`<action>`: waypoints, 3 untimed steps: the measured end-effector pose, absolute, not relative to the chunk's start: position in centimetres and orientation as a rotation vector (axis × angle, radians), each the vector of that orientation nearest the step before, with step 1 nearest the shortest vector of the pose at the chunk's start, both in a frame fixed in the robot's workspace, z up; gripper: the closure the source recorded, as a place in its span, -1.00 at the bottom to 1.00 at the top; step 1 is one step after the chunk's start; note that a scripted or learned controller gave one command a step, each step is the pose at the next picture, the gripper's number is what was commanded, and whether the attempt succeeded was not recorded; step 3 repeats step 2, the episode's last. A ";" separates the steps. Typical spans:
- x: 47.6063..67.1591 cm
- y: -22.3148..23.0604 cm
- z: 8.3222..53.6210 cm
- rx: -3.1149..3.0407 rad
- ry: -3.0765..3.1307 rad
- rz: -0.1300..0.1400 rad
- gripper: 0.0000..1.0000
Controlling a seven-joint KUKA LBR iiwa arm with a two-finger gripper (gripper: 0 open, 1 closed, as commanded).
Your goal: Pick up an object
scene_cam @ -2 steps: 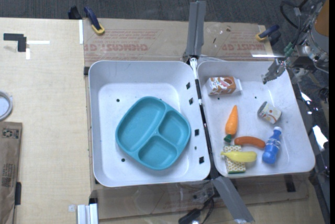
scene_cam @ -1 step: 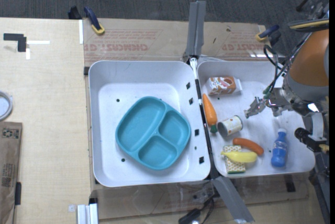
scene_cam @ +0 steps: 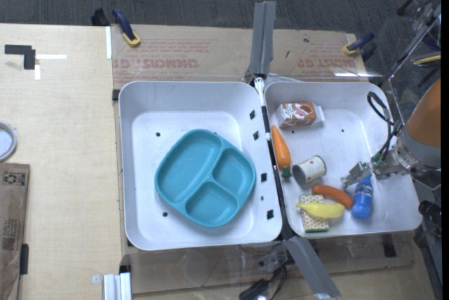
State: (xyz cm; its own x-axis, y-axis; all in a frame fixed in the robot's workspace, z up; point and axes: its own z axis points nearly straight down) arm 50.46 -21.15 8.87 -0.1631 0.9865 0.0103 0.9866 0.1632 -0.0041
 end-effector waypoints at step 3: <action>54.0 -15.4 22.6 -2.428 -1.990 0.008 1.00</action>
